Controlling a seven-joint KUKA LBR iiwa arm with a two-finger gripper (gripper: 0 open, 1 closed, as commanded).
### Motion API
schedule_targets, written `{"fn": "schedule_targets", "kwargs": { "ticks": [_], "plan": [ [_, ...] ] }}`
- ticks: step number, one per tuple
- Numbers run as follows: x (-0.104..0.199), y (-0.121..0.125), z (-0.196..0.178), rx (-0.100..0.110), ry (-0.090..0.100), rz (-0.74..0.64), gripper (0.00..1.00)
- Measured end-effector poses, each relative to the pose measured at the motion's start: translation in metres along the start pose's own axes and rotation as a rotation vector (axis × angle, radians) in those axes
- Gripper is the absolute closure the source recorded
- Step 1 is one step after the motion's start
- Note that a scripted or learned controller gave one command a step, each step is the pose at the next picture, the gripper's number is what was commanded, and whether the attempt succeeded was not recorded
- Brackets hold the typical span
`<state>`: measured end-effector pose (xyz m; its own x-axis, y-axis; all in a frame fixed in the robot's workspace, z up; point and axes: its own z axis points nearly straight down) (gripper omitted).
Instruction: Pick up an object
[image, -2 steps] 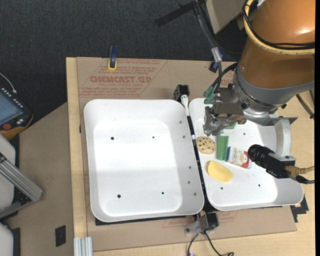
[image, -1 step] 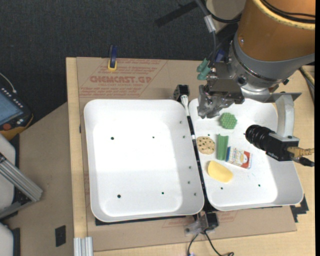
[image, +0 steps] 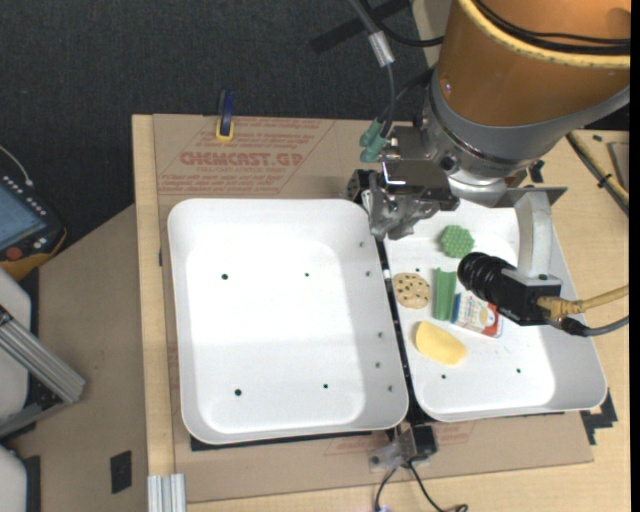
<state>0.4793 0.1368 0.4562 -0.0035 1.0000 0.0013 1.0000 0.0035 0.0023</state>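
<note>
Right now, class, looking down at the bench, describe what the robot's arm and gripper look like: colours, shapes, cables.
The arm is a thick rounded cylinder with a broad orange band above a grey wrist section. Below it sits the gripper, a compact block of dark and silver metal parts. Thin black cables loop from above toward the wrist, and a small teal connector hangs beside the gripper.

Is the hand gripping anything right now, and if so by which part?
Cannot be told: the hand hangs at the right bin's far left corner, apart from the cookie and green ball.
</note>
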Motion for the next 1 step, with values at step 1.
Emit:
{"fn": "schedule_targets", "kwargs": {
  "ticks": [1],
  "plan": [
    [-0.0699,-0.0007,0.0474,0.009,-0.004,0.012,1.00]
  ]
}}
